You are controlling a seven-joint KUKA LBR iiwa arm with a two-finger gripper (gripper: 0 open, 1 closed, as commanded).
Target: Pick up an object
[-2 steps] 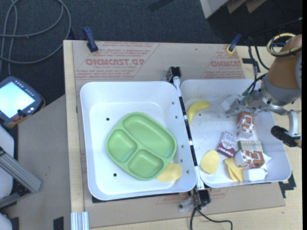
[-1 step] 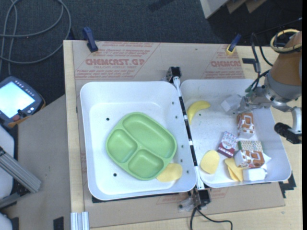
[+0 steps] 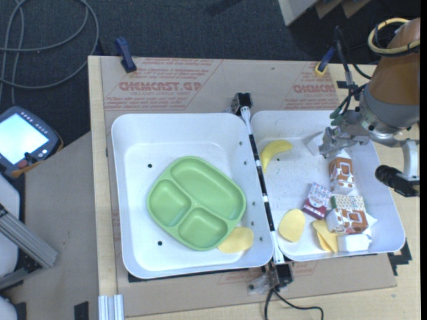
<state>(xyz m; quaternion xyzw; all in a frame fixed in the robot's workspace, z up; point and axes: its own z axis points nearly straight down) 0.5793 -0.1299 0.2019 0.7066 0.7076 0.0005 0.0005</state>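
The gripper [image 3: 331,141] hangs over the far part of the right bin [image 3: 393,212], near its far edge, and from this slanted view there's no telling how its grasp stands. Nothing shows clamped in it. Just nearside of it stands an orange-and-white carton [image 3: 341,173], close under the tool. Toward the bin's near right corner sits a second patterned carton [image 3: 351,219], with a small red-and-white packet [image 3: 316,199] just beside it on the divider side. A yellow round piece [image 3: 291,225] lies near the near edge, yellow wedges [image 3: 324,235] beside it. A yellow banana [image 3: 274,152] rests against the divider side, well apart from the cartons. Over in the left bin [image 3: 127,179], a green divided plate [image 3: 195,202] sits mid-floor, a pale yellow piece [image 3: 235,240] touching its near corner.
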